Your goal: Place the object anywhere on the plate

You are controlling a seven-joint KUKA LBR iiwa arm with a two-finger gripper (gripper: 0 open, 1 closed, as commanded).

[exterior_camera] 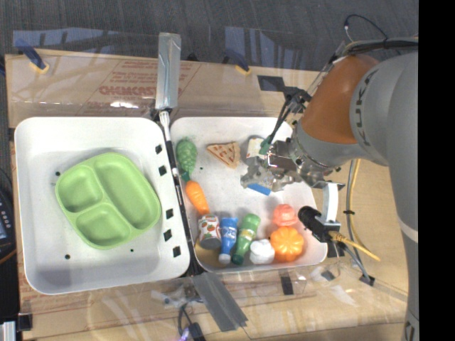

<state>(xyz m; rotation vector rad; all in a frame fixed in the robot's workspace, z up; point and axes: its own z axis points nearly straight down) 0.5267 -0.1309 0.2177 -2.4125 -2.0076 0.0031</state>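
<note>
The green plate (108,199) is lying in the left bin (35,261), set at a slant, with three compartments: two smaller ones and one long one. It is carrying nothing.

The gripper (259,180) is reaching into the right bin (227,130) from the right, hanging over the middle of the bin floor. A small blue object (260,188) is showing just under its metal tip; whether the fingers are open, closed, or pinching that object cannot be told from this angle.

The remaining items are sitting in the right bin. A dark green vegetable (186,156) and an orange carrot (197,197) are lying along the left wall. A tan pizza slice (225,153) is lying near the back. Along the front wall, a small can (208,230), a blue bottle (227,237), a green bottle (247,236), a white item (261,251), an orange pumpkin (287,241) and a pink item (284,214) are standing close together.
</note>
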